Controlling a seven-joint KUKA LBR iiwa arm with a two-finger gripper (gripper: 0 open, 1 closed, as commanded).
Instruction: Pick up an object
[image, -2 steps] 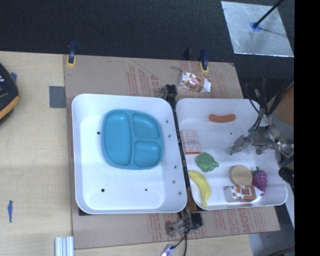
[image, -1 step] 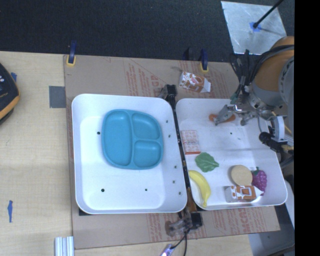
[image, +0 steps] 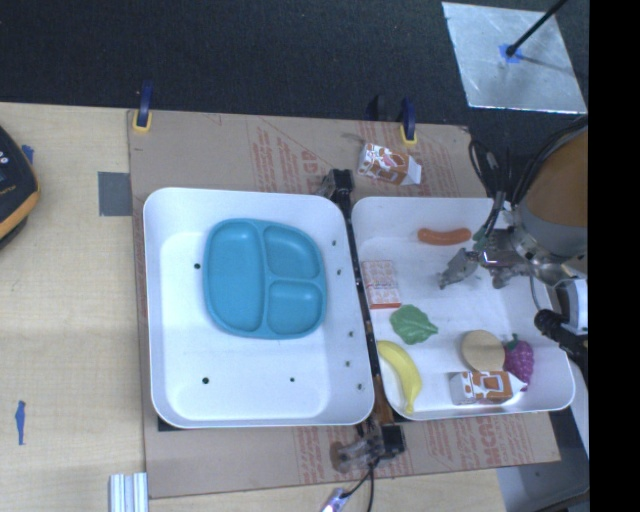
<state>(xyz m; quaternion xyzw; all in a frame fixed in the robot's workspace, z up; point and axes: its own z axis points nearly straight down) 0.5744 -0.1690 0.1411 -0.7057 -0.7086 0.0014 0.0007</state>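
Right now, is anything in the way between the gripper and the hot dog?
Nothing visible. The gripper sits in the right bin just below the hot dog, with bare white floor between them.

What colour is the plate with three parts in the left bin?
The plate is light blue, seen clearly in the camera view.

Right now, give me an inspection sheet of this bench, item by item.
Surface: wooden bench under a cardboard sheet bearing two white bins.
Job's things: right bin holds a sausage, small carton, green leaf, banana, bread roll, grapes and a boxed item.
Clutter: left bin holds a blue divided plate; a packet lies outside the bins.
Grippers: gripper low in the right bin, beside the sausage; jaws unclear.
Cables: black cables behind the arm.
Surroundings: dark floor, clamps on the cardboard.
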